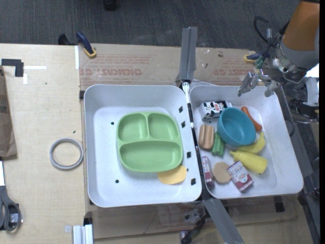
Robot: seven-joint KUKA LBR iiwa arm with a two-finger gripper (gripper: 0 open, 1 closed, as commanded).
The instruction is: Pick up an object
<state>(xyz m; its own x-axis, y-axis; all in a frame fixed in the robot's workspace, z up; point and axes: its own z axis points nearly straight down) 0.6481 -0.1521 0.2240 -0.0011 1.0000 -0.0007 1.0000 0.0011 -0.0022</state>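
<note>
My gripper (258, 87) hangs over the far edge of the right bin (289, 151), open, with nothing between its fingers. Below it in that bin lie a blue bowl (236, 127), an orange carrot (252, 118), a banana (255, 146), a yellow bottle (250, 161), a round cookie (221, 173), a small red carton (240, 176), a green vegetable (218, 144), a hot dog bun (206, 136), a black-and-white box (214, 108) and a red bar (205, 166). The left bin (99, 136) holds a green divided plate (150, 141) and a yellow chip (172, 176).
The arm with its orange band (303, 17) comes in at the upper right. On the bench to the left lie a grey ring (66, 153) and scissors (9, 212). A grey post (188, 52) stands behind the seam between the bins.
</note>
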